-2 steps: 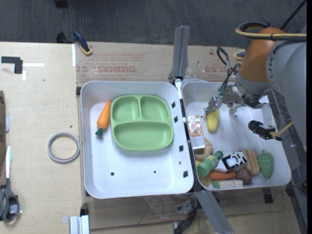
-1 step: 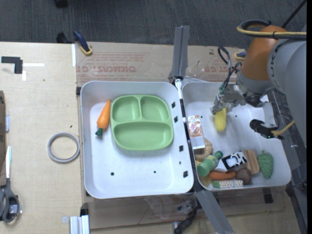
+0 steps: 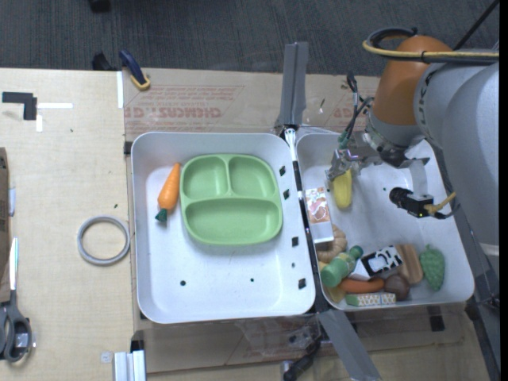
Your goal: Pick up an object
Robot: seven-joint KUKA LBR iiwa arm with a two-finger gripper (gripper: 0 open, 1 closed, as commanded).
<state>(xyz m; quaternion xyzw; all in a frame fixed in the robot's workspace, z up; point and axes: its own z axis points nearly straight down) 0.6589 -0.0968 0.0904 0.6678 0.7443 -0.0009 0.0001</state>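
Reaching arm: grey, with an orange band, it comes in from the right and bends down over the right bin.
Left bin: shallow and white, holding a green divided plate with three compartments; an orange carrot with a green stub lies just beside the plate's left edge, tilted.
Bench at left: a grey ring lies flat, well apart from the bins; scissors are cut off at the lower left edge.
Gripper: low over the upper left part of the right bin, directly above the yellow item.
Task thing: a small yellow object, oblong, smooth, standing roughly upright near the bin's left wall; its top end sits at the fingertips, touching or nearly so.
Grip state: whether the fingers are spread or pressed on the yellow object is not clear, as the wrist and cables crowd that spot.
Right bin, lower part: a heap of toy food, with a green leafy piece at far right and a small packet by the left wall.
Hard to make out: single items in the heap overlap and blur together.
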